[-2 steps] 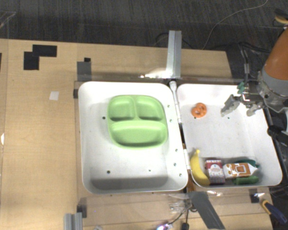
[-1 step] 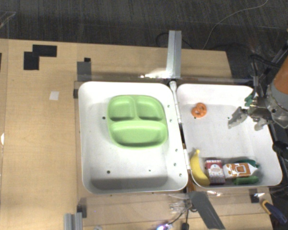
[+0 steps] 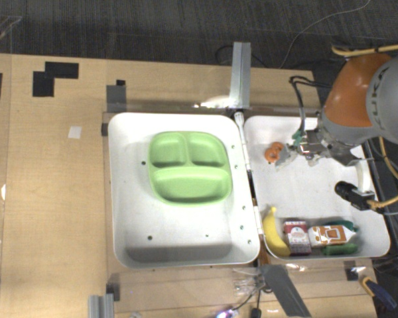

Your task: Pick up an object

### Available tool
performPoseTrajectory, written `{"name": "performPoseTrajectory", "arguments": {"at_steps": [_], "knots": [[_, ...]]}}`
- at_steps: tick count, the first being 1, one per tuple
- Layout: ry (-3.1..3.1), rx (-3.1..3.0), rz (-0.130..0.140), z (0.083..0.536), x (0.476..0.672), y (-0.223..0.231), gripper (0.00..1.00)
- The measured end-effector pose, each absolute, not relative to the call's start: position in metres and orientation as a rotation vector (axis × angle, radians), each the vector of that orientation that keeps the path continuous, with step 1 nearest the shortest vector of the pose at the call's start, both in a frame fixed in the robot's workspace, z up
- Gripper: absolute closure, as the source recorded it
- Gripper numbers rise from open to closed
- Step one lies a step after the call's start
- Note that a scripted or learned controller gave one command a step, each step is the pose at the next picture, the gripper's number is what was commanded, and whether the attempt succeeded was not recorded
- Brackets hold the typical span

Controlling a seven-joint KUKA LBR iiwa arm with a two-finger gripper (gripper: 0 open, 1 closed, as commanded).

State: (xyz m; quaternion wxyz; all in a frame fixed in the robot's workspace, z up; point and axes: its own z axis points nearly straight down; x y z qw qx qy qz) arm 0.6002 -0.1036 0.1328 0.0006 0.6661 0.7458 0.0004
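the two-finger gripper hangs low over the right shallow white bin, just beside a small orange object that lies on the bin floor toward the divider; whether the pincer is apart or together cannot be told. nothing appears lifted, so the pick seems not yet done. a yellow banana and small cartons lie along this bin's near wall; a green sectioned plate sits in the neighbouring bin.

two bins, one plate, one banana
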Motion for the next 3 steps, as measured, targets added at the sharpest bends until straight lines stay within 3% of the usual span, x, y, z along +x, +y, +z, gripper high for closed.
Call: {"name": "performPoseTrajectory", "arguments": {"at_steps": [1, 2, 3], "knots": [[2.303, 2.119, 0.013, 0.089, 0.643, -0.089, 0.0], [2.369, 2.049, 0.01, 0.088, 0.672, -0.086, 0.0], [2.345, 2.076, 0.014, 0.089, 0.652, -0.094, 0.0]]}}
